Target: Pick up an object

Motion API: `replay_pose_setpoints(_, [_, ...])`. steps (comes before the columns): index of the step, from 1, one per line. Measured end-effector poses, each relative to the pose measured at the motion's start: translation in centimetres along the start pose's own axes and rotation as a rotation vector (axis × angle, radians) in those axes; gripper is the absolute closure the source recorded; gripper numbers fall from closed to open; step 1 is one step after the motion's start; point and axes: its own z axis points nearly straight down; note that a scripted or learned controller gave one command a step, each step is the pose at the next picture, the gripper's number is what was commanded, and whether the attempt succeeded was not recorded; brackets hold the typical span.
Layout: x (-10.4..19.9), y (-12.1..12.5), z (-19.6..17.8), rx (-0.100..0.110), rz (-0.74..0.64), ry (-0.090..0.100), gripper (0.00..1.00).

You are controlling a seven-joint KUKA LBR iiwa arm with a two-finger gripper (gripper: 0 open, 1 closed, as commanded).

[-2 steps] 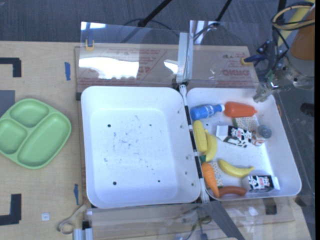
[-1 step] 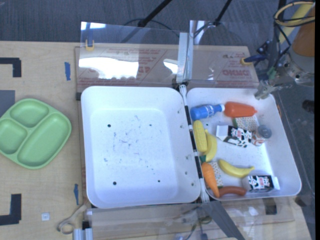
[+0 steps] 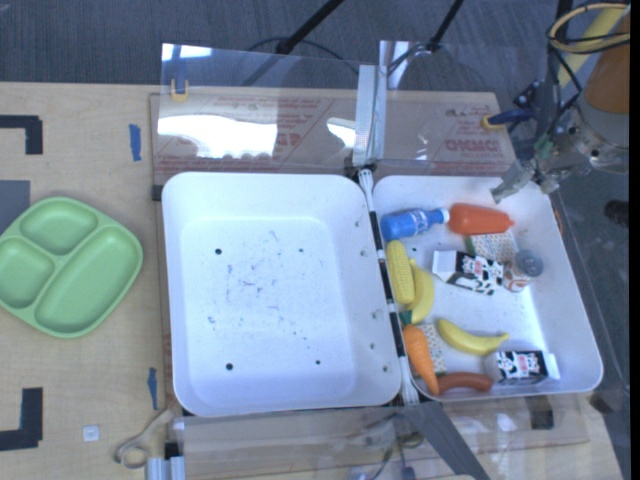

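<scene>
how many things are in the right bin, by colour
In the right bin:
Blue: 1, bottle
Orange: 2, top piece, carrot
Yellow: 2, corn, banana
Red: 1, sausage
Black-and-white cartons: 2
Small grey round piece: 1
Total: 9

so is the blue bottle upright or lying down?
Lying down. The blue bottle rests on its side in the right bin, white cap end toward the orange object beside it.
</scene>
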Motion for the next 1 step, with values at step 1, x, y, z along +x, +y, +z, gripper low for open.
replay_pose_setpoints(1, [2.85, 0.67, 5.96, -0.007, -0.123, -0.003, 0.0])
